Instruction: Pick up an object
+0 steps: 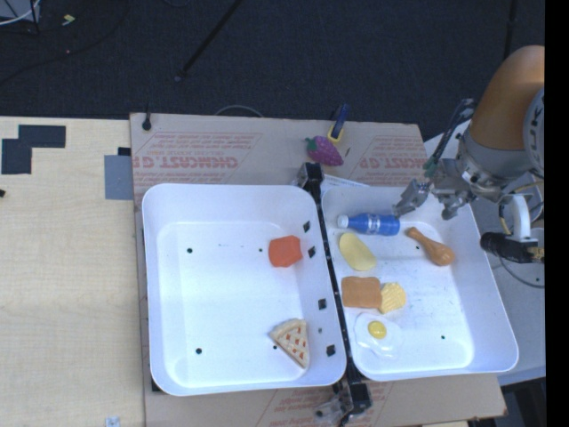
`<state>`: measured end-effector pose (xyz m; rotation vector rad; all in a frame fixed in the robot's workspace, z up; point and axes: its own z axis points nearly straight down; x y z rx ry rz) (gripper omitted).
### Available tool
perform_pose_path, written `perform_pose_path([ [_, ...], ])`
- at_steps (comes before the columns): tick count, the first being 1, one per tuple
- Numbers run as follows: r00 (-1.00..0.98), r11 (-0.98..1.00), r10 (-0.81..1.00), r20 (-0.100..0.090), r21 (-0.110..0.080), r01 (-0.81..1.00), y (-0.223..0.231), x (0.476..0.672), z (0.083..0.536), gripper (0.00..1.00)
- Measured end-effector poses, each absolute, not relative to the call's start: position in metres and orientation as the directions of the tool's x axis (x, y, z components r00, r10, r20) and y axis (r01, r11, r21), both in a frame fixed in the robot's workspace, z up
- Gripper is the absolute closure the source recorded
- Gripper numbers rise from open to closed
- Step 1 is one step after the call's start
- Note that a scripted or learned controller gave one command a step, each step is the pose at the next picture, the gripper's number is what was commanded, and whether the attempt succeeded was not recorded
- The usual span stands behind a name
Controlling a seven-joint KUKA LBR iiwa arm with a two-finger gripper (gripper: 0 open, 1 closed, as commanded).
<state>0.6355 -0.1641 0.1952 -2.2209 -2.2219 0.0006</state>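
Fried egg [377, 332] and toast [361, 292] are lying untouched while the gripper [432, 198], fingers spread and empty, is hovering near the bottle [373, 225], needing to descend.

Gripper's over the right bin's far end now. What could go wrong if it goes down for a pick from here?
1. The gripper hangs between the bottle and the drumstick, over neither; a straight descent may close on nothing.
2. The bottle lies on its side and may roll when nudged.
3. It is close to the right bin's far wall; the fingers might strike it.
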Motion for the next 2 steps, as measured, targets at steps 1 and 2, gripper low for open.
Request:
perform_pose_path([
  [1, -0.004, 0.004, 1.000, 0.002, 0.001, 1.000, -0.1128, 0.6448, 0.2186, 0.00],
  [2, -0.003, 0.003, 1.000, 0.001, -0.001, 1.000, -0.1150, 0.6443, 0.2272, 1.00],
])
